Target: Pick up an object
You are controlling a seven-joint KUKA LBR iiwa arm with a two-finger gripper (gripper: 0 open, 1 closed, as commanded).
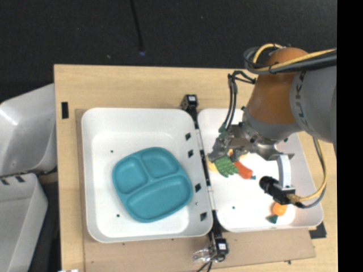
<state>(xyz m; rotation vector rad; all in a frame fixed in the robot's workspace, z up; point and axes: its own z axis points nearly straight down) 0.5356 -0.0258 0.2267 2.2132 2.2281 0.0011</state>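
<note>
A wooden bench [142, 75] seen from above holds two shallow white bins side by side. The left bin [93, 152] contains one thing, a teal plate [151, 183] with three compartments, lying flat near the bin's middle.

The grey arm with its orange band reaches in from the right over the right bin [244, 222]. Its gripper [222, 150] hangs low at that bin's left side, close to the wall shared with the left bin. The wrist and cables hide its tip, so it cannot be told whether the gripper is open or closed, or whether it has hold of anything.

Directly below the gripper lies a small green object [226, 167], possibly a ridged toy; the view is too coarse to be sure. A small yellow piece [212, 165] sits just beside it on the left, and a red-orange piece [245, 171] lies against its right side. Well apart from these, near the right bin's lower right corner, rests a round orange object [278, 209] with a small teal bit [273, 219] just beside it.
</note>
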